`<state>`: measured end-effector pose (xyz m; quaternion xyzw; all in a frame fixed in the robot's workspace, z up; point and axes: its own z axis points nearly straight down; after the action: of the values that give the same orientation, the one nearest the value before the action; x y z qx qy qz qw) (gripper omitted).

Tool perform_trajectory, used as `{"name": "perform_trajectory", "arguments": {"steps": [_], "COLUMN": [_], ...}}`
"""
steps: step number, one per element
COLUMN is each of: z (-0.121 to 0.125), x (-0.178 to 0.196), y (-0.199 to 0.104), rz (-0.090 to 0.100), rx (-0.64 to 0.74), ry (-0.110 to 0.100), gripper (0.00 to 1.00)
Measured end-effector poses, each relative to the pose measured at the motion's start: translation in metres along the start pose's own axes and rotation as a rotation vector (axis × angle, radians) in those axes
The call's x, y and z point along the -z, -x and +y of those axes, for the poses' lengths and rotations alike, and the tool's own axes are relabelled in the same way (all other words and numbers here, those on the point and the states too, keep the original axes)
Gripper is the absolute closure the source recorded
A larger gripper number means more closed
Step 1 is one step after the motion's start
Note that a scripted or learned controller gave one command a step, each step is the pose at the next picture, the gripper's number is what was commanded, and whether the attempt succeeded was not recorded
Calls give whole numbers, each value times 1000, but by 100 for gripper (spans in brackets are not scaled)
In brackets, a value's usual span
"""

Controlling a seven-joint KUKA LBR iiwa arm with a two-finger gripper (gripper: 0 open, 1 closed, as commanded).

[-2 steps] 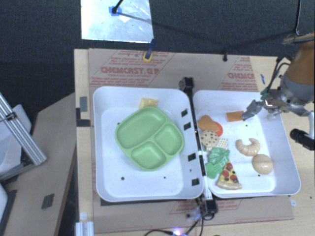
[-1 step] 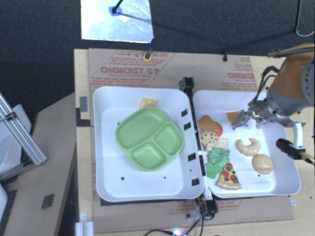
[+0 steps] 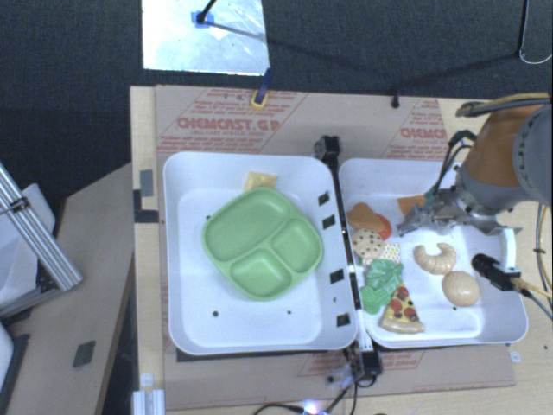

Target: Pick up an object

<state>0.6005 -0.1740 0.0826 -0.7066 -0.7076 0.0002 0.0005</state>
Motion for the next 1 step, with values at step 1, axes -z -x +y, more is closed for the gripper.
{"name": "perform_trajectory", "arguments": {"steps": [1], "z": [2], "x": [13], "y": [1], "rz": [-1], "rx": [-1], "ry": [5], "gripper": [100]}}
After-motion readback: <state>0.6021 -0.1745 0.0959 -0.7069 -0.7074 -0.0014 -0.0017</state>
